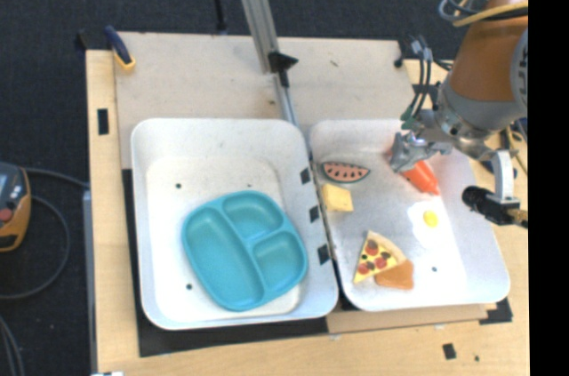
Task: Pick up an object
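Observation:
My gripper [407,155] hangs low over the back of the right bin [471,268], just left of an orange carrot-like piece [423,176] that it touches or nearly touches. In the same bin lie a watermelon slice [344,172], a yellow cheese block [338,200], a fried egg [428,220] and a pizza slice [378,256] with an orange piece [396,278] beside it. A blue divided plate [244,248] rests in the left bin [160,161].
A slanted aluminium post [258,10] rises from the bench behind the bins. Cables and a black bracket [487,204] hang at the right bin's right side. A blue-and-yellow clamp [119,48] sits at the bench's back left corner.

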Controlling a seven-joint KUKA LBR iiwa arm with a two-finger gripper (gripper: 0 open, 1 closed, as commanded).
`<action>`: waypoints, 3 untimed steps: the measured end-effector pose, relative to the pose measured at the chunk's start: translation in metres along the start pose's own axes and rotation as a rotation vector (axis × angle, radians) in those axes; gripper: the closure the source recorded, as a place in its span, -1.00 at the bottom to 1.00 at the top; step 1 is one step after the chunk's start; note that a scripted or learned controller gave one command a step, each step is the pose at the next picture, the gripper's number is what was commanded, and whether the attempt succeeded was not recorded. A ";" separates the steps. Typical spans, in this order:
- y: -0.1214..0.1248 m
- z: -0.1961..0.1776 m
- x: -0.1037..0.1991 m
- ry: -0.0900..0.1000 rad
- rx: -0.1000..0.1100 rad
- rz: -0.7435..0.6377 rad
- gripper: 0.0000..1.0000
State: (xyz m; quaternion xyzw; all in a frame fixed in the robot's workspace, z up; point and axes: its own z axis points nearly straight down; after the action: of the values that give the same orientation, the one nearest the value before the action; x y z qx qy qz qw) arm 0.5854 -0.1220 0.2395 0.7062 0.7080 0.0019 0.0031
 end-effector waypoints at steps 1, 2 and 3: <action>0.002 -0.052 -0.002 0.000 0.000 0.000 1.00; 0.003 -0.048 0.054 0.002 0.006 -0.004 1.00; 0.013 -0.027 0.109 0.003 0.008 -0.004 1.00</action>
State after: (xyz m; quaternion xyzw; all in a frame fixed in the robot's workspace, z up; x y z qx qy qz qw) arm 0.5978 -0.0127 0.2665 0.7047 0.7095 -0.0002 -0.0008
